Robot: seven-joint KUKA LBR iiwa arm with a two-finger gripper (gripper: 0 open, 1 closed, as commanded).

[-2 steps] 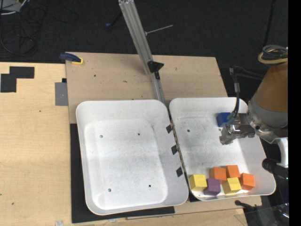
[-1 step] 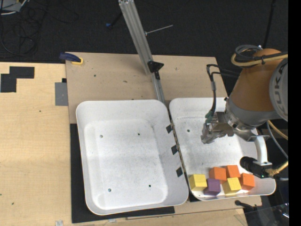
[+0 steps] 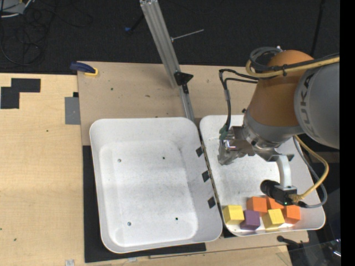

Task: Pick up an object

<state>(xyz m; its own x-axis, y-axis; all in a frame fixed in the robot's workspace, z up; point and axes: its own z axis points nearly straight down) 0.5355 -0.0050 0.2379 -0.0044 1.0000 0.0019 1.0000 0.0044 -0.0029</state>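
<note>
**Blocks clustered in the right bin, gripper farther back**

Where the right bin [image 3: 213, 127] comes nearest the camera, a cluster of blocks lies: a yellow block [image 3: 234, 213], a purple block [image 3: 252, 219], a second yellow block [image 3: 273, 218] and orange blocks [image 3: 258, 204] touching one another. The left bin [image 3: 105, 131] sits beside it. Farther back and left of the cluster, the gripper [image 3: 227, 151] hangs over the right bin's floor, apart from the blocks; whether it is spread or closed cannot be told.

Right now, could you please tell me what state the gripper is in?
Gripper: cannot be told; it hangs over the right bin, away from the blocks.
</note>
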